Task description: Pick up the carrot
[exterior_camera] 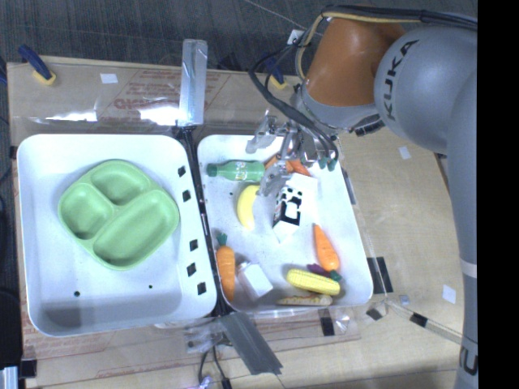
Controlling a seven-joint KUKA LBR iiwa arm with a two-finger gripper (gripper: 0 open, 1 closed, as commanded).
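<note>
End effector [284,156] low over the far end of the right-hand bin [357,241], hanging from the grey arm [422,63] with its orange band [349,55], reaching in from the right of the view. Open or closed: cannot tell, with metal parts and cables crowding together there. Nothing clearly gripped.

Just beside the end effector, toward the right, a small orange scrap [299,168], too hidden to name. Just left of it, a green bottle [235,170] lying on its side along the far wall of the bin. Directly below, a white card with black marks [290,205] lying flat, and next to that, on the left, a yellow banana [246,205], roughly upright in the view.

Farther toward the near end, first carrot [326,248]: orange, with a green top, lying free on the bin floor near the right wall, well apart from the end effector. Just below it, a yellow ear of corn [312,280] with something dark purple [328,275] touching its right end.

Second carrot [225,270] across the bin, lying lengthwise against the left wall, green top pointing away from the near edge. Beside it, a small white block [258,280].

Beyond the divider, the left-hand bin [49,298], holding a pale green plate [119,211] with three compartments. Both bins side by side on a light wooden surface [397,177].
</note>
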